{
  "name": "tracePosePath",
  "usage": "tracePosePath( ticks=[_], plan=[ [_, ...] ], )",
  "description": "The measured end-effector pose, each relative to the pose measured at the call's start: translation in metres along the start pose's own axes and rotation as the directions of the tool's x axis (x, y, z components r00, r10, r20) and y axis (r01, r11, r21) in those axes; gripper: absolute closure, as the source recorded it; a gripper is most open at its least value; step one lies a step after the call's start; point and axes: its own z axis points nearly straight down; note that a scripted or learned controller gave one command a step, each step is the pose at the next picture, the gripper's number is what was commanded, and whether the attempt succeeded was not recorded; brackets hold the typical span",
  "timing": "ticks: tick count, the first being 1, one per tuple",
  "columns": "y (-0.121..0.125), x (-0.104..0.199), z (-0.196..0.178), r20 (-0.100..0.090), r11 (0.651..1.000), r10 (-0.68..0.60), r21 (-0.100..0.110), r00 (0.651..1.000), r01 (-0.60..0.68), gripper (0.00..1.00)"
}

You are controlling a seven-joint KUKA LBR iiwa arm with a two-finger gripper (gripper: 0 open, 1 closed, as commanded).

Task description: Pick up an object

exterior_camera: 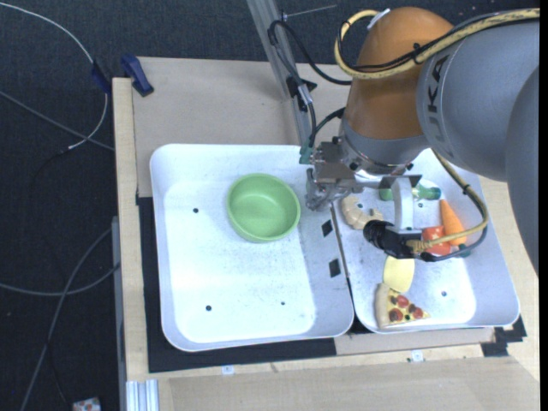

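Step in hand: approach and descent. The grey arm with its orange band (390,58) hangs over the inner edge of the right shallow white bin (488,294), wrist low.

Hand (330,182): metal assembly just above the divide between the bins; whether spread or pressed together cannot be told, and nothing is seen held.

Candidate items, right bin: tan rounded piece (351,212) just beside the hand; orange carrot-shaped toy (451,221); pale yellow wedge (398,272); pizza-slice toy (398,306) near the front rim; small green-and-white piece (424,193).

Left shallow white bin (184,315): one round green plastic bowl (263,206), well apart from the clutter.

Next move, judged: settle over one item, probably the tan piece, lower, close, lift.
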Motion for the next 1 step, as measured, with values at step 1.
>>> tracePosePath(
  ticks=[1],
  plan=[
    [-0.0203,0.0284,0.0113,0.001,1.0,0.003,0.001,1.0,-0.003,1.0]
  ],
)
